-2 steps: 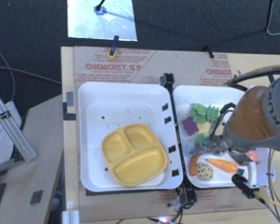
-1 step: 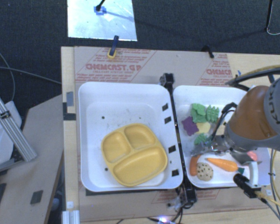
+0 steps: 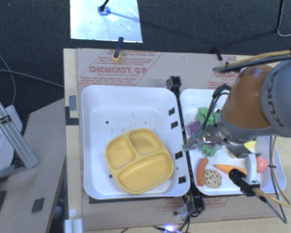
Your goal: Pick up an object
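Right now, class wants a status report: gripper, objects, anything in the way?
Gripper low in right bin, among green toys. Nothing seen held. Cookie, carrot lie nearby. Yellow tray in left bin.

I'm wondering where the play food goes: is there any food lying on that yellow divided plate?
No, the yellow divided plate in the left bin has bare compartments; the cookie and carrot lie in the right bin.

**Free room around the divided yellow tray**

The yellow tray takes the left bin's lower middle. Bare white floor lies open above it and to its left. Right of it stands the bins' shared wall with black clips. Beyond that wall the arm overhangs the right bin, crowded by toy food: carrot, cookie, sausage.
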Robot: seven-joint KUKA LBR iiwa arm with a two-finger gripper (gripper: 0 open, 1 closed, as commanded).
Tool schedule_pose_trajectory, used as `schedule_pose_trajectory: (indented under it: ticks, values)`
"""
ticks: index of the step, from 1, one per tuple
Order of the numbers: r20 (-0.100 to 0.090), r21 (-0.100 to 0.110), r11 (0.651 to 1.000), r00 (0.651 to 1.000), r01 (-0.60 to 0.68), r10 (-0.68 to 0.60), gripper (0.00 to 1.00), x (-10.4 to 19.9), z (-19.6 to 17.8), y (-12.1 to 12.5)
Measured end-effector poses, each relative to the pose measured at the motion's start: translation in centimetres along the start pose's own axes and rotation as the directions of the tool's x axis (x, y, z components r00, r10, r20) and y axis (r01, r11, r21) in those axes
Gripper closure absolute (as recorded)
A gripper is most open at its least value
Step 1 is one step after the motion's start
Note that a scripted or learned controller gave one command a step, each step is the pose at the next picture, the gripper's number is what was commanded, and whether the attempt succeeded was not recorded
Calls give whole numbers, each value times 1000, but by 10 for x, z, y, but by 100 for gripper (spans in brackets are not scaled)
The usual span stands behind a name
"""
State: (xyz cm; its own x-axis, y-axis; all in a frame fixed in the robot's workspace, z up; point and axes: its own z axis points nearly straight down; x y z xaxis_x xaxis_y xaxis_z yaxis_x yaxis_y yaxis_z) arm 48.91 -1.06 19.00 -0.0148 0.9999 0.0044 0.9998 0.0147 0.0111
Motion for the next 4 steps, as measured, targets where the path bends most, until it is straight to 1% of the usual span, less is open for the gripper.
schedule_pose_trajectory:
  ticks: [1,2,3,4]
  values:
    - [7,14,1000,1000,-21,21,0,-81,65,-6]
    - [2,5,1000,1000,-4,4,0,-7,3,-1]
    - [7,9,1000,1000,-19,19,0,-70,5,-4]
    - [5,13,1000,1000,-15,15,0,-77,110,-6]
